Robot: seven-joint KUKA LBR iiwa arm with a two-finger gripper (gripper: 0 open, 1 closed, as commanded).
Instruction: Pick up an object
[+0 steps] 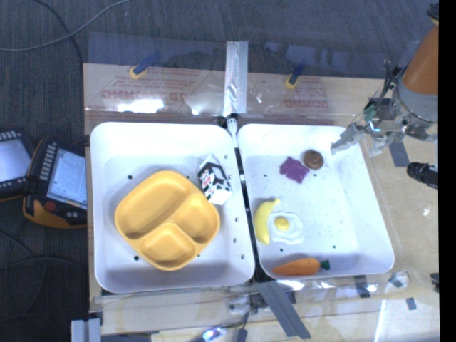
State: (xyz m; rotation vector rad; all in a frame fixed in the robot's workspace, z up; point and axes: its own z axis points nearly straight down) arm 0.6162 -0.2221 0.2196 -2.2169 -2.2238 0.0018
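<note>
My gripper (368, 152) hangs above the back right corner of the right bin (370, 198), its fingers spread open with nothing between them. One grey finger (345, 140) points toward a brown round object (313, 159), which lies just left of it next to a purple grape bunch (293, 169). Nearer the front of that bin lie a yellow banana (264, 220), a fried egg (286, 226) touching it, and an orange carrot (298, 266) by the front wall. The left bin (107, 155) holds a yellow divided plate (167, 219) and a small black-and-white carton (214, 182).
A raised rim (242, 191) separates the two bins. A clear sheet with a metal strip (236, 77) stands behind them. A control pendant (57, 184) lies on the floor to the left. Bare bin floor shows to the right of the egg.
</note>
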